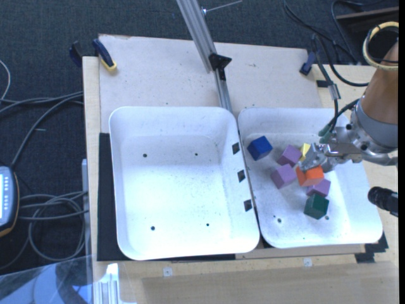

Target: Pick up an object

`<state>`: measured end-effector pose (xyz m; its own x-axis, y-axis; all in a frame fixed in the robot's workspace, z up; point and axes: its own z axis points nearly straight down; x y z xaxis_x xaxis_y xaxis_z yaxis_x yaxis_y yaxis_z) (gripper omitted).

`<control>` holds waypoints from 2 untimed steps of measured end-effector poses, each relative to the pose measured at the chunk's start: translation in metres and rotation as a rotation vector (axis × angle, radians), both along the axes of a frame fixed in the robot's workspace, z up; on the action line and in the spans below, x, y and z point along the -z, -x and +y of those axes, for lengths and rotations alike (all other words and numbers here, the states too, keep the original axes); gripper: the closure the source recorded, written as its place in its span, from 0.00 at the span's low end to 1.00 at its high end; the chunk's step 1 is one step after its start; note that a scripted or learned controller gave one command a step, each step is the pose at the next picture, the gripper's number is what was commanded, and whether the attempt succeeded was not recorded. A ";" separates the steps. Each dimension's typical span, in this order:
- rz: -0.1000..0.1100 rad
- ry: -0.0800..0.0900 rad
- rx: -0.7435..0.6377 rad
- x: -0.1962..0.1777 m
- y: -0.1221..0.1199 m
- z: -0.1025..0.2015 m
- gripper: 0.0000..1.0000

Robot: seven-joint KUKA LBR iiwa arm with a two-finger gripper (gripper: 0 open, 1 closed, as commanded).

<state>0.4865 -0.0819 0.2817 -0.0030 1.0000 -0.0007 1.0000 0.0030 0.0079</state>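
The hand [314, 159] sits low in the right bin [354, 233], directly over the orange block [310, 176]. Purple blocks [288, 164], a blue block [259, 147] and a green block [316, 206] lie around it. Its grip state cannot be told.

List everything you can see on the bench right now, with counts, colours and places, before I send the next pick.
blue block: 1, blue, right bin, upper left of the cluster
purple blocks: 3, purple, right bin; one at top of the cluster, one lower left, one below the orange block
orange block: 1, orange, right bin, at the gripper tip
yellow block: 1, yellow, partly hidden beside the gripper
green block: 1, dark green, lowest in the cluster
right bin: 1, white
left bin: 1, white
clamps: 2, blue, one with yellow, at the bench's far corners
metal pole: 1, grey, slanting over the far edge
arm: 1, grey and orange, from the right
gripper: 1, over the orange block
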 end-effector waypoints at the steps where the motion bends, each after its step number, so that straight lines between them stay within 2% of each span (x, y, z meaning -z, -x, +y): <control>1: 0.005 -0.002 -0.004 0.001 -0.026 0.047 1.00; 2: 0.006 -0.001 -0.003 0.008 -0.052 0.094 1.00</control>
